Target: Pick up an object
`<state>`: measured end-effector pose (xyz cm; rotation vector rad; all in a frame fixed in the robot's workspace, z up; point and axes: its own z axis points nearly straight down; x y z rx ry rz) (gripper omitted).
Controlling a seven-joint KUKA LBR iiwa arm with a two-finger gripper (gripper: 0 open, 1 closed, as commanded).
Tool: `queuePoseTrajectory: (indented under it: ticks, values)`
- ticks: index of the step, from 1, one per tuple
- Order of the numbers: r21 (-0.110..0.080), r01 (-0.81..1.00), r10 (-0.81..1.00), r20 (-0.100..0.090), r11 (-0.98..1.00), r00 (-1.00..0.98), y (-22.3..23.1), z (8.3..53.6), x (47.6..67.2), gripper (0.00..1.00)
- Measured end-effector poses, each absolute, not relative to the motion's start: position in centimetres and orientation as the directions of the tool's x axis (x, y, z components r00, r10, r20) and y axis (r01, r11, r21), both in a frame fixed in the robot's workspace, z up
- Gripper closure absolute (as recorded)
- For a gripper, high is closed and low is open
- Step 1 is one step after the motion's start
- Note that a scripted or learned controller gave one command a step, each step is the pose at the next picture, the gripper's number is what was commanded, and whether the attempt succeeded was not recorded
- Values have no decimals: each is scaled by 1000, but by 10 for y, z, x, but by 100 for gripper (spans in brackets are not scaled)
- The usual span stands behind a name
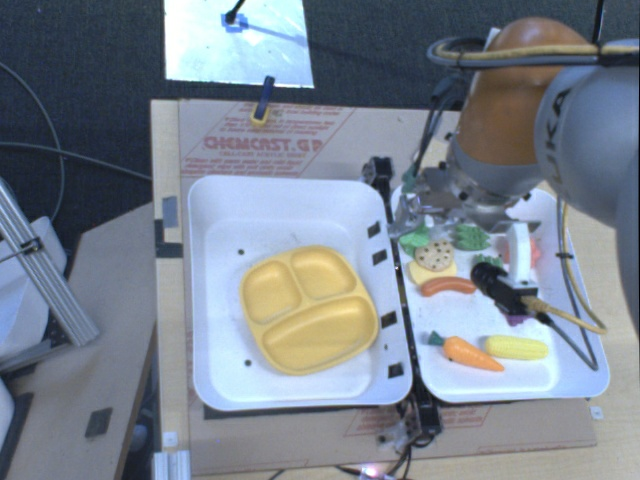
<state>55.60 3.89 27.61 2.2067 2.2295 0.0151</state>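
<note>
**Robot arm lowered over a bin of toy food**

A grey arm (pixel 590 138) with an orange band (pixel 510 88) reaches in from the right and bends down over the far left corner of the right bin (pixel 580 373). Its pincer (pixel 425 208) sits low at that corner, close to the divide between the two bins. The wrist hides most of it, so I cannot tell how far it is open or whether anything is between its parts.

Just beside the pincer lie the toy foods. A green leafy piece (pixel 414 238) is nearest, touching or almost touching a round tan cookie with dark spots (pixel 434 256). Another green piece (pixel 470 236) lies to the right of them. Below the cookie is an orange-red sausage (pixel 447 287), slightly curved. Nearer the front edge of the bin lie an orange carrot with a green top (pixel 470 354) and, just to its right, a yellow corn cob (pixel 516 347). A black cable fitting (pixel 503 286) hangs over the middle of the bin.

The left bin (pixel 220 268) holds a yellow plate with three compartments (pixel 308 308), lying flat and turned at a slant. Both white bins stand side by side on a brown board (pixel 270 138) on the table.
</note>
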Motion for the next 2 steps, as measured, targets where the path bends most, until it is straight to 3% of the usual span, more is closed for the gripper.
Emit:
queuePoseTrajectory:
  ticks: [1,2]
  values:
    - [-11,1000,1000,2,9,-9,98,180,514,100]
    - [4,1000,1000,-2,-3,3,36,185,556,100]
